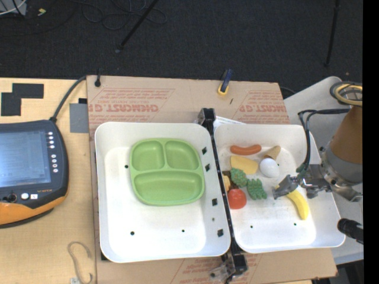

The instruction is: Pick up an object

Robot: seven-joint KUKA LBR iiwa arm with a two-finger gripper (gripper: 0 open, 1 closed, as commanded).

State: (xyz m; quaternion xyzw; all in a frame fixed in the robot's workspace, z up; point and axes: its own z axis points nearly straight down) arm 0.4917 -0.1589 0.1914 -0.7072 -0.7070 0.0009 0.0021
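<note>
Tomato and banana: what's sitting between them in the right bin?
In the camera view, a green leafy vegetable lies between the tomato and banana, then bare bin floor beneath the claw.

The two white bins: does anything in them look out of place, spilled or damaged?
Nothing stands out. The left bin holds a green divided plate, lying flat. The right bin holds toy food in a loose cluster: sausage, egg, tomato, banana. The claw is beside the banana.
</note>
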